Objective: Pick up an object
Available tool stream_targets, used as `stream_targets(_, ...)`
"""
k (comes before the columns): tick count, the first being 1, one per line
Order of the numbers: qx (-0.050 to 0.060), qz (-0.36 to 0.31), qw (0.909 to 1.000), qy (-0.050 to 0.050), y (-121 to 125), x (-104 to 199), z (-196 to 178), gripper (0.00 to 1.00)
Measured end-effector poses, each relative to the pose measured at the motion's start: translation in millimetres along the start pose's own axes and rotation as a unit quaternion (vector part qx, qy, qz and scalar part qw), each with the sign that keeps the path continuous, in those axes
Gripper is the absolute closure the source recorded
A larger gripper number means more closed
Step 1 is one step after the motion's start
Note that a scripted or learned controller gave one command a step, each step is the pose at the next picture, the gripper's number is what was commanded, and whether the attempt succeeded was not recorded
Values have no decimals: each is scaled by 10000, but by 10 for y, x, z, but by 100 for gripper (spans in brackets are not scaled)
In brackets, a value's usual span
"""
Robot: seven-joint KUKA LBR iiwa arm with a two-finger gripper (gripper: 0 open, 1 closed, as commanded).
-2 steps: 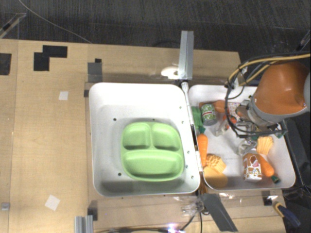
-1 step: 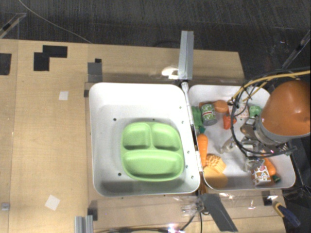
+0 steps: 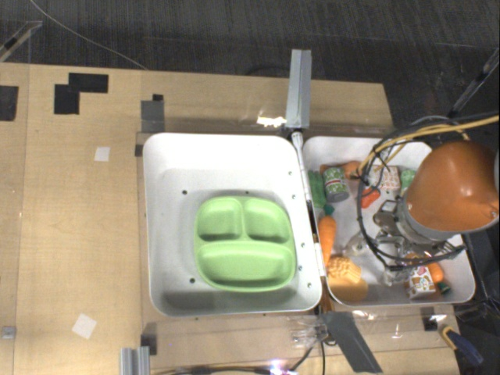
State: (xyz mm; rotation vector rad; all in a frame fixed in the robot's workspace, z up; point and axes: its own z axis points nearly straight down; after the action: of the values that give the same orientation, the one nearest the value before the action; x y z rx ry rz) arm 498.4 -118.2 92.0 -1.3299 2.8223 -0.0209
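Arm [image 3: 453, 186] low over right bin [image 3: 469, 287], right of frame; tool [image 3: 398, 248] among carrot [image 3: 326, 237], can [image 3: 336, 182]; tool's state: cannot tell. Green tray [image 3: 244, 243] in left bin [image 3: 168, 209].

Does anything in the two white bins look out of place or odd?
Nothing stands out. The green three-compartment plastic plate lies flat in the left white bin. The right white bin holds toy food in a loose heap, including an orange toy carrot. Nothing spilled.

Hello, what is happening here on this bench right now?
A robot arm reaches from the right over the right bin, which holds small items such as a carrot and a small can. The left bin holds a green divided plate. Whether anything is picked up cannot be seen.
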Motion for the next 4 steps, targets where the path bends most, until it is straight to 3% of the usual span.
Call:
stream_targets(1, 8, -533, 9986, 8, 118, -174, -4, 0)
stream_targets(2, 56, -549, 9985, -58, 102, -240, -137, 100)
stream_targets(3, -42, -991, 9951, 12, -186, -557, -1350, 100)
stream_targets(4, -73, -297, 9995, 34, -683, -187, -1531, 100)
